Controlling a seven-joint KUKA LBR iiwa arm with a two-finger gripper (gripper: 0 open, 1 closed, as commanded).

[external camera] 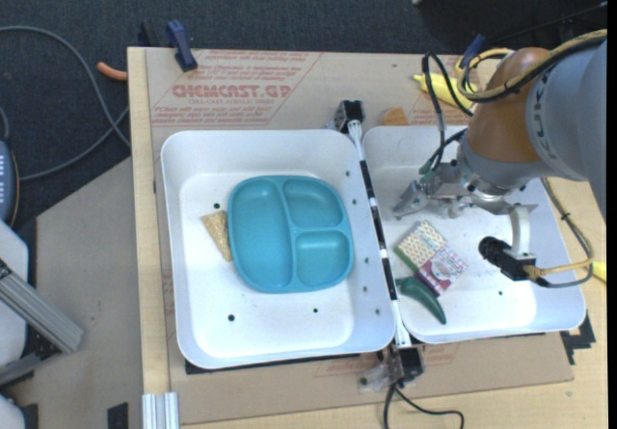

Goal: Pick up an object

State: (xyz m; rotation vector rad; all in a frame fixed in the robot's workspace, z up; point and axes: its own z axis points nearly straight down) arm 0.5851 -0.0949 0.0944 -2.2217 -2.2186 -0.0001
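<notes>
We saw the grey arm's two-finger gripper (431, 198) hanging low over the right-hand shallow white plastic bin (501, 321), near its back left corner. We could not tell how wide it stood, and nothing showed in its hold.

Just in front of it lay a small flat cream packet with a dotted face (420, 244), tilted on the bin floor. A pink-and-white crinkled wrapper (446, 268) touched its lower right edge. A dark green curved plastic piece (424, 292) lay just beyond, towards the bin's front.

We judged the cream packet the likeliest pick. It looked light, thin and somewhat limp, so it might slide or buckle rather than lift cleanly. We thought the best hold was across its short width, near the free upper corner and away from the wrapper.

In the left white bin (275, 335) sat a teal divided plastic plate (289, 229) with a tan textured square (217, 227) tucked under its left edge.
</notes>
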